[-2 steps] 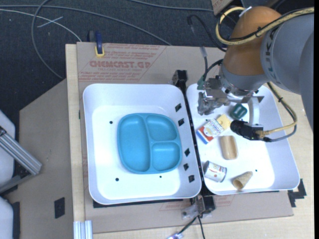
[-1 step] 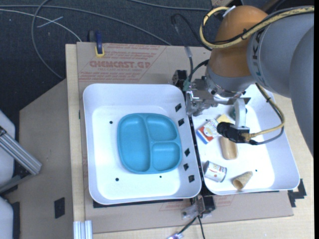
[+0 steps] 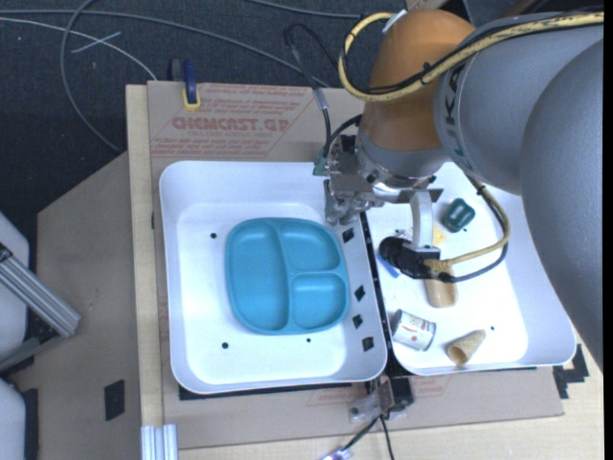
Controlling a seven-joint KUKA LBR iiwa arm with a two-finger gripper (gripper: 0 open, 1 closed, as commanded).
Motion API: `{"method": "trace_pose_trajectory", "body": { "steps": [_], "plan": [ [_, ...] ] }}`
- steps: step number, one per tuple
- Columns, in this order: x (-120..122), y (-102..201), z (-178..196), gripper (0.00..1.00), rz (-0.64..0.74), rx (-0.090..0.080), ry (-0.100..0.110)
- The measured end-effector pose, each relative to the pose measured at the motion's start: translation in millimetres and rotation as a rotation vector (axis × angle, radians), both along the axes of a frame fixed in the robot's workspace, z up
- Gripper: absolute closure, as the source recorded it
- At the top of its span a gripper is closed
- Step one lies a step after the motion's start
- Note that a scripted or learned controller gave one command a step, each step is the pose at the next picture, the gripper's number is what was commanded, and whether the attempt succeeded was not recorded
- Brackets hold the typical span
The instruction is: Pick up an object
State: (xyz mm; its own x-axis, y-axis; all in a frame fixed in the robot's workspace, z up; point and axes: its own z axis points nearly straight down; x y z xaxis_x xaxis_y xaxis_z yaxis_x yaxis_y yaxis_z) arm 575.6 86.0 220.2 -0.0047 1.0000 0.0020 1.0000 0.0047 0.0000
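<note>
My gripper [image 3: 338, 207] hangs over the far end of the ridge between the two bins, just past the far right corner of a blue divided plate [image 3: 285, 274] that lies flat in the left bin [image 3: 192, 257]. In the right bin [image 3: 522, 314] lie a small teal object [image 3: 458, 215] at the back, a tan piece [image 3: 441, 292] in the middle, a small red-and-white can [image 3: 414, 331] on its side at the front, and a tan cone [image 3: 465, 347] beside it. The arm hides the back of the right bin. Nothing shows between the fingers.
A cardboard sheet [image 3: 239, 113] with red print lies under the bins, with a blue-and-yellow clamp [image 3: 191, 84] at its far edge. Cables [image 3: 115, 27] trail over the dark floor behind. The arm's bulk fills the upper right.
</note>
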Motion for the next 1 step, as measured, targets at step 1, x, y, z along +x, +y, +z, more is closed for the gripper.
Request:
{"method": "trace_pose_trajectory", "body": {
  "steps": [1],
  "plan": [
    [0.3,-2.5,-0.2,0.00,-0.004,-0.001,0.000]
  ]
}}
